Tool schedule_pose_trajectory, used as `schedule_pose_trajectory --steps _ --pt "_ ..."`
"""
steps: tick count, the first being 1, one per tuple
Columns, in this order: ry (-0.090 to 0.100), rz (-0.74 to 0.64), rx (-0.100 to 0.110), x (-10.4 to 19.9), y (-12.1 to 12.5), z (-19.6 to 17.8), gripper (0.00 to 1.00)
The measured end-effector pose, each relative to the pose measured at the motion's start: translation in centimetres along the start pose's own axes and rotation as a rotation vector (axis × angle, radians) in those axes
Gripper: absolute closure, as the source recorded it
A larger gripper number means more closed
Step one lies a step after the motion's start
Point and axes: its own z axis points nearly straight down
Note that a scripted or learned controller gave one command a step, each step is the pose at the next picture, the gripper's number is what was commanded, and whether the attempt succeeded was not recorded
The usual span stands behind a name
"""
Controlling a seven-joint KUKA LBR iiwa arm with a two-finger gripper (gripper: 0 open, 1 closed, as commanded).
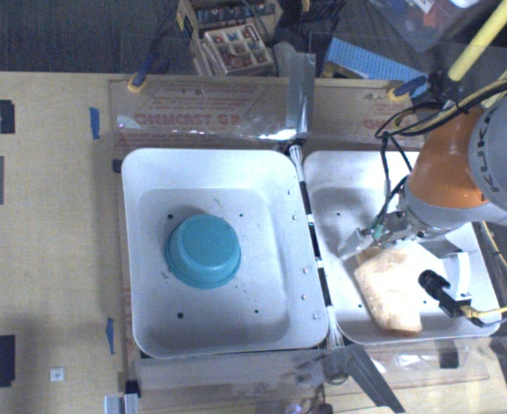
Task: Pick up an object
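The pale wooden surface [46,257] carries 2 bins; the claw [376,234] (its grip state cannot be told) should settle squarely over the tan sponge [390,290] before closing.

Both white bins, the left bin [141,257] and the right bin [340,188], are seen from above, at a slant, by one fixed camera.

Robotics lab: bench [46,231], paired white bins [141,179], cabled arm [460,171].

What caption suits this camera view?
Grey arm's hand over a tan bread-like lump in the right white bin; teal upturned bowl left.
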Motion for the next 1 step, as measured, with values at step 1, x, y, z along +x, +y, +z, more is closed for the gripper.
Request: schedule_pose_trajectory --steps 1 --pt "0.003 0.088 0.013 -4.76 -4.55 -5.96 0.00"
